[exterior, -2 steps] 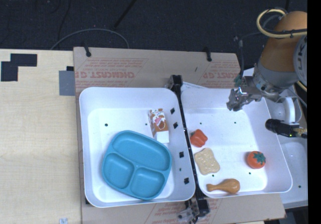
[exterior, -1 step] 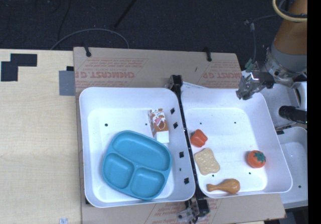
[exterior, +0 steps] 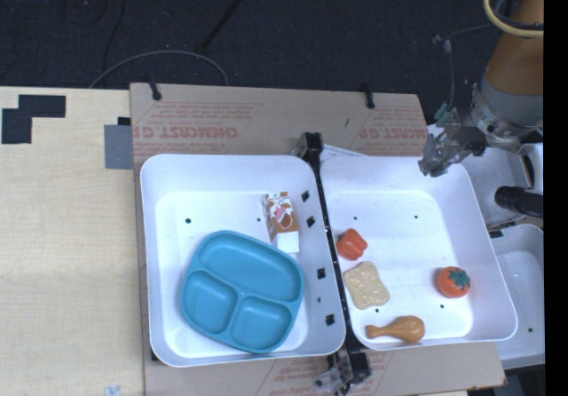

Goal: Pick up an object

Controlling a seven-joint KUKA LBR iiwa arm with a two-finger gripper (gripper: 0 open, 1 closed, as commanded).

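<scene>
Two white bins side by side across the lower middle of the frame, on a sheet of cardboard [exterior: 266, 123] printed with red lettering, seen upside down and mirrored, too faint to make out.

In the left bin [exterior: 164, 186]: a blue divided plate [exterior: 241, 290] with three compartments, filling the lower part, long axis running from upper left to lower right. Just above its upper right edge, a small packet [exterior: 281, 218] with a red and white printed label, words too small to read, long axis near vertical, lower end touching the plate's rim.

In the right bin [exterior: 408, 203]: a slice of toast [exterior: 366, 285] near the divider, a drumstick [exterior: 397, 329] below it lying almost level with its thin end pointing left, an orange pepper [exterior: 351, 244] above the toast, and a tomato [exterior: 453, 282] with a green top toward the right wall.

At the upper right corner of the right bin, the gripper [exterior: 437, 159], above the rim, holding nothing visible; finger spacing impossible to tell.
</scene>
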